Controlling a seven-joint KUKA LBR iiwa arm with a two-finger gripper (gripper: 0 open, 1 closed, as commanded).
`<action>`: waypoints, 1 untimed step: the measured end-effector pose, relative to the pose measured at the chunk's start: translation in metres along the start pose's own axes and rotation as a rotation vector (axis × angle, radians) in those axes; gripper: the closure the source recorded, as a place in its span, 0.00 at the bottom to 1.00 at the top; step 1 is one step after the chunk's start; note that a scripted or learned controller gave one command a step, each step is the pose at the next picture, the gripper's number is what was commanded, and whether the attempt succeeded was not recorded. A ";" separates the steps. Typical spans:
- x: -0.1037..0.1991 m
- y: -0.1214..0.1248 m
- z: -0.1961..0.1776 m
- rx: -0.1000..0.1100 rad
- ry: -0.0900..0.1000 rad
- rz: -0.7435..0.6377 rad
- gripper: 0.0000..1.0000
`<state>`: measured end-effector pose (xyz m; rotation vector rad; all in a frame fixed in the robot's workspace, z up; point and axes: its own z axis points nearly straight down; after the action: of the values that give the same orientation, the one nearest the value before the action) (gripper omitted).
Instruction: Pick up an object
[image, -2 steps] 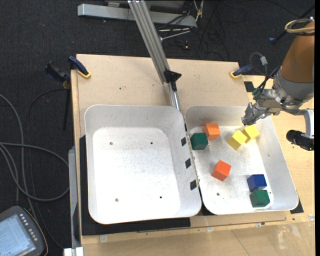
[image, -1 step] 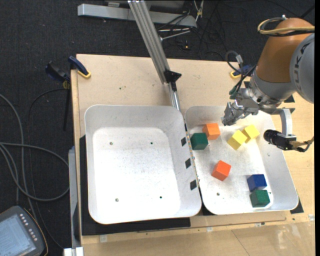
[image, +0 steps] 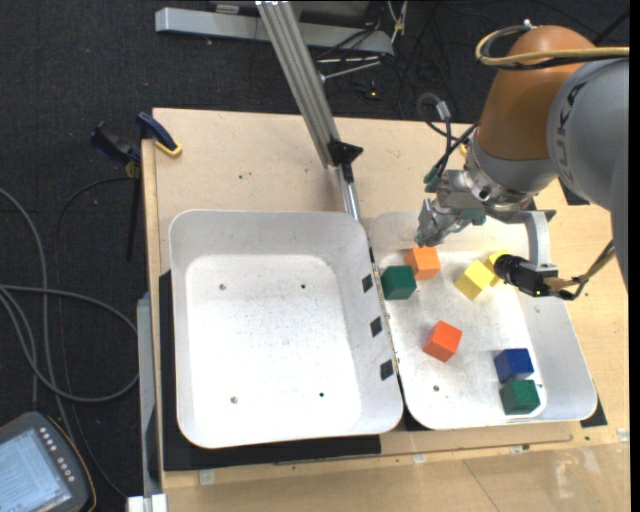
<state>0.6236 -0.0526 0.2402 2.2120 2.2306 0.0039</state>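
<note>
Fingers of the gripper (image: 432, 236) hung just above the orange cube (image: 425, 262) in the right bin (image: 560, 400) (spread unreadable); descending squarely, clear of the green cube (image: 398, 283), seemed wise.

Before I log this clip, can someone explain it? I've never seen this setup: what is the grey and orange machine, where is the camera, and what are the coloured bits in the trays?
The grey and orange machine is a robot arm reaching in from the right. Its gripper, a two-finger claw, hangs low over the far end of the right bin, just above an orange block. I cannot tell whether it holds anything.

One fixed camera looks down at a slant on a bench with two shallow white bins. The left bin sits beside the right one.

The right bin holds six small blocks: that orange block, a green block touching it, a yellow block, a second orange block, and a blue block next to another green block near the front.

The job is simply to pick one up.
</note>
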 end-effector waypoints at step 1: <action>0.057 -0.009 -0.007 0.002 0.001 0.000 1.00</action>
<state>0.6145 0.0041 0.2475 2.2128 2.2324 0.0028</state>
